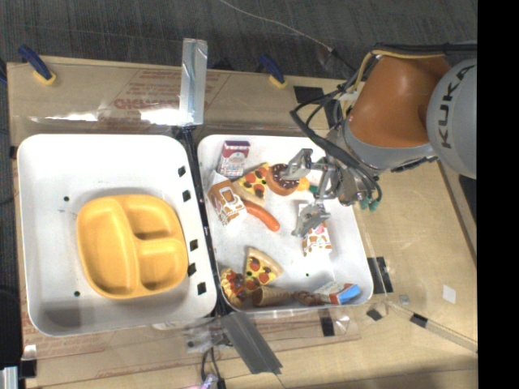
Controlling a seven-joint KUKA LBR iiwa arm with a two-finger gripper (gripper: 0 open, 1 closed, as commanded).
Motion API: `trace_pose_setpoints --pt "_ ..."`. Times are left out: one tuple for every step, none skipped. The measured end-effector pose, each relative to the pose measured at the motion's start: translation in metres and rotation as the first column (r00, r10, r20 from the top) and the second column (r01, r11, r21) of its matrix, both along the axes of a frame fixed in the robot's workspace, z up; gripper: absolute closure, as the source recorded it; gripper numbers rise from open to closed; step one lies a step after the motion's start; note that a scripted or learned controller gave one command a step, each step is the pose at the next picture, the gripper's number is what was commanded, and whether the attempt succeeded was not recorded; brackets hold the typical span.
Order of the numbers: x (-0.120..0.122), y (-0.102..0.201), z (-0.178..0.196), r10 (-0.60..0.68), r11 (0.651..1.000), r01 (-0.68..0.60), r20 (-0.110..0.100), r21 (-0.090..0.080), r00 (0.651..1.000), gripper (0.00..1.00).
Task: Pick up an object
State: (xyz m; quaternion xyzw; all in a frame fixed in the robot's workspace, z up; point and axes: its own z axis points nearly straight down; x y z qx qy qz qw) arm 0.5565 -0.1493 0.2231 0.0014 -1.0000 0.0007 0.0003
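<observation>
jaws (pixel 306 186) over right bin (pixel 350 254) | near donut (pixel 285 180), small carton (pixel 317 239)

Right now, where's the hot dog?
The hot dog lies in the right bin, left of centre, between the small carton and the gripper, just below a pizza slice.

My arm reaches in from the right, wrist bent downward; gripper (pixel 306 186) hangs low, fingers spread apart.

Robotics lab, industrial arm (pixel 405 104) with loose cables over a taped cardboard-covered bench (pixel 122 96), two white bins (pixel 32 217) of toy food, blue clamps (pixel 36 63), grey carpet floor (pixel 97 6)
</observation>
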Motion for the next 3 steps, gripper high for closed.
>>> trace_pose_setpoints --pt "0.004 0.01 -0.114 -0.191 0.982 0.191 0.01 0.001 0.982 0.0" --pt "0.039 0.04 -0.122 -0.324 0.946 0.324 0.021 0.005 0.946 0.0" --pt "0.007 0.044 -0.122 -0.535 0.845 0.535 0.022 0.011 0.845 0.0"
